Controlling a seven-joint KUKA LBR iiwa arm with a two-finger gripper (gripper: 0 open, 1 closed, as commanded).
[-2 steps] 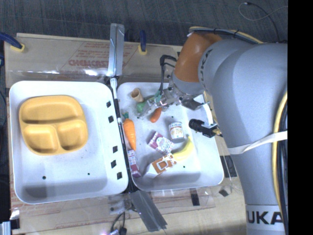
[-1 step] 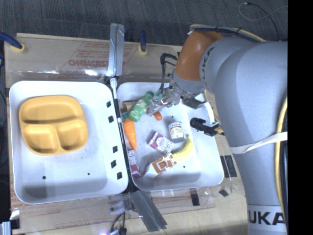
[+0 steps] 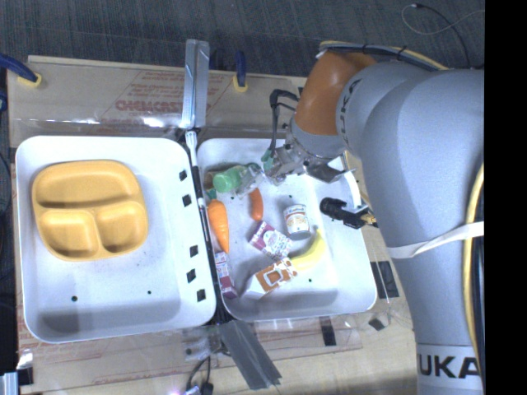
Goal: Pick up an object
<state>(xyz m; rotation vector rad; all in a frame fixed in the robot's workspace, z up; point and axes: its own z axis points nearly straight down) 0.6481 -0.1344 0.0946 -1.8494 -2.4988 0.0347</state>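
Note:
My gripper [image 3: 276, 165] hangs low over the back of the right bin [image 3: 350, 290], just right of a green bottle [image 3: 231, 177] that lies on its side. Whether it touches the bottle is unclear. In front of it lie a small orange carrot [image 3: 256, 204] and a small can [image 3: 296, 219]. A larger carrot [image 3: 217, 223] rests along the bin's left wall. A banana [image 3: 310, 250] curves at the right, with a pink-and-white packet [image 3: 270, 239] and an orange packet [image 3: 274, 276] beside it.
The left bin [image 3: 107, 303] holds a yellow divided plate [image 3: 89, 206] in its back half. A dark pink wrapper [image 3: 224, 275] lies at the right bin's front left. The grey arm [image 3: 412, 179] covers the bench's right side.

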